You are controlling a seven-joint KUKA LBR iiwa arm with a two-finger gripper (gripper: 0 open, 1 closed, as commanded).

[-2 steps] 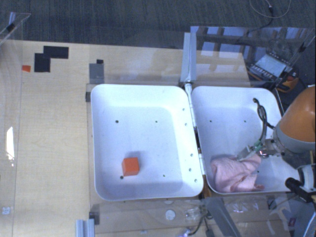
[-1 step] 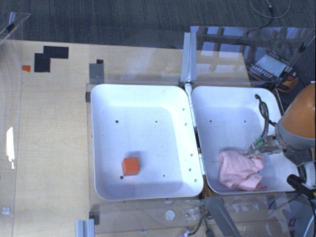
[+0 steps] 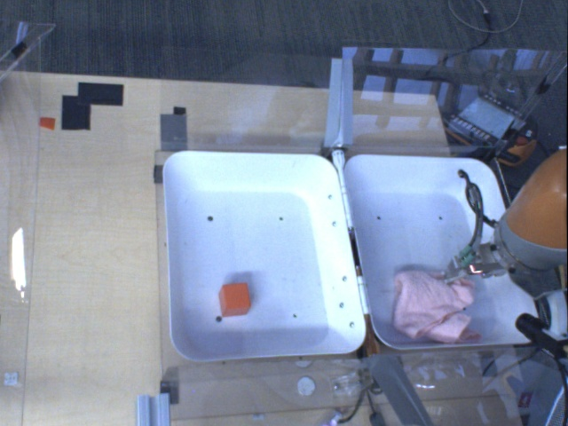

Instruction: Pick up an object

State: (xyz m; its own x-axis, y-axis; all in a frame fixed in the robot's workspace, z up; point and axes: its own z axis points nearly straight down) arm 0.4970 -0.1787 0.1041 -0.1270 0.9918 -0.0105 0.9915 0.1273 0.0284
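A cube (image 3: pixel 235 299) lies in the left bin (image 3: pixel 266 176), near its near-left corner. A cloth (image 3: pixel 430 306) lies in the right bin (image 3: pixel 399 171), toward the near side.

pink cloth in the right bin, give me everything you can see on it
The cloth is pale pink, soft-looking fabric, crumpled into a loose heap with folds and no flat spread. It lies on the floor of the right bin, in the near part, close to the front wall. The hand is at its upper right edge, seemingly touching it; a grip cannot be confirmed. Nothing else touches it.
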